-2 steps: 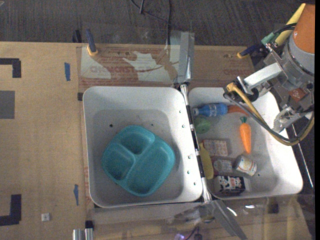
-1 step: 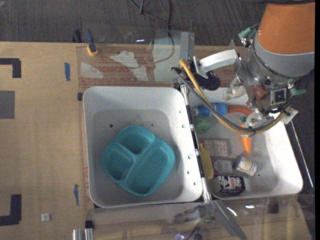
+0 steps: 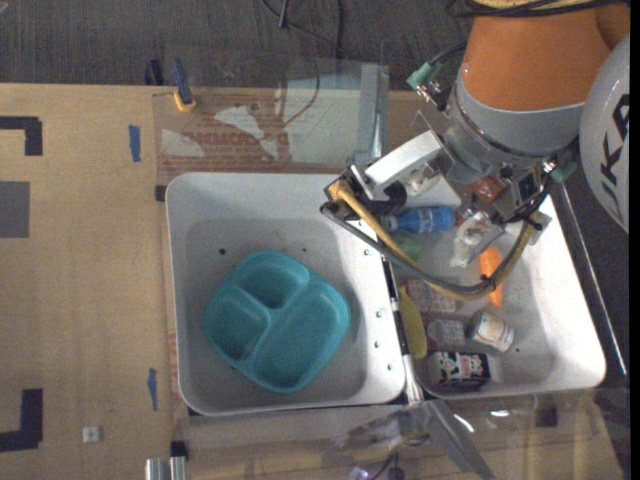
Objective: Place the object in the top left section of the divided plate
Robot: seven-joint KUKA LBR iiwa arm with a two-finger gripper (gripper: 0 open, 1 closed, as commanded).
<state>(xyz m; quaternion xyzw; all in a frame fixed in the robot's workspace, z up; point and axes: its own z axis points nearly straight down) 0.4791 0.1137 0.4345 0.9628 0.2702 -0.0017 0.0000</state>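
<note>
Teal three-section divided plastic plate [image 3: 277, 320] lies in the left white bin [image 3: 190, 218]. End effector [image 3: 470, 238] hangs over the right bin's [image 3: 570, 358] clutter; its grip state cannot be told

teal divided plate [image 3: 277, 334], 3 sections, flat in left bin [image 3: 190, 228], rotated
</note>
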